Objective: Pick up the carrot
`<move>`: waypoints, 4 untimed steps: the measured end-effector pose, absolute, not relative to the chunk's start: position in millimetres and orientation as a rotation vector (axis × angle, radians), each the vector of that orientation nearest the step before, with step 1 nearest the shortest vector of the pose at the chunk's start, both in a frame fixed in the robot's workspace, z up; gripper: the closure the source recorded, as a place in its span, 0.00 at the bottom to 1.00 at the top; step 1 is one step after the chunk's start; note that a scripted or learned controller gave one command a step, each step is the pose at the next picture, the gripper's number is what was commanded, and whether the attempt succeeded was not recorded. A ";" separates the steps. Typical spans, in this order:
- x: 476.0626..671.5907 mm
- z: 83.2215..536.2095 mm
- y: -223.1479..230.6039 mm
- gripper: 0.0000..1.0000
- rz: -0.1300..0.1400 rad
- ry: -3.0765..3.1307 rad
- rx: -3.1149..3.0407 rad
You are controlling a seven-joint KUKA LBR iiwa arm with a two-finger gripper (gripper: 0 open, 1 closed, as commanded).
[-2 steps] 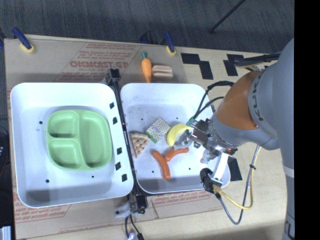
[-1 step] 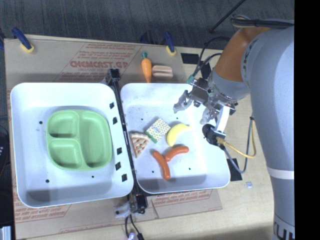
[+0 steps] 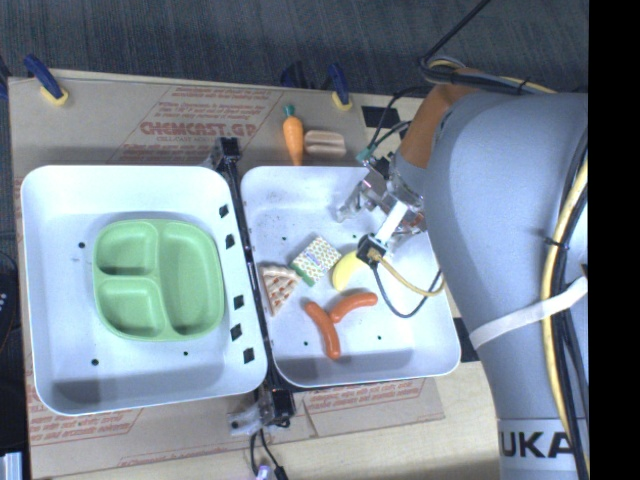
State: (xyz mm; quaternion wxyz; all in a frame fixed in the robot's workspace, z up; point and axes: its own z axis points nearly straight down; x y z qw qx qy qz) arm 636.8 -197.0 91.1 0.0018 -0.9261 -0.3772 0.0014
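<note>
The carrot, orange with a green top, lies on the cardboard just beyond the far rim of the right bin, outside it. My gripper hangs over the right bin's far right part, well to the right of the carrot and nearer the camera. Its fingers stand open with only bin floor showing between them. A yellow cable loops from the gripper across the bin floor.
A tan bun-like toy lies right beside the carrot. In the right bin are a pizza slice, a checkered block, a yellow fruit and two sausages. A green divided plate sits in the left bin.
</note>
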 end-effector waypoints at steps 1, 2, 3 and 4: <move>644.9 186.2 -171.6 0.00 0.003 -0.921 -3.000; 591.3 96.0 -201.1 0.00 0.008 -0.906 -3.003; 491.8 107.4 -141.6 0.00 0.010 -0.554 -3.086; 475.6 131.7 -115.0 0.00 0.007 -0.901 -3.003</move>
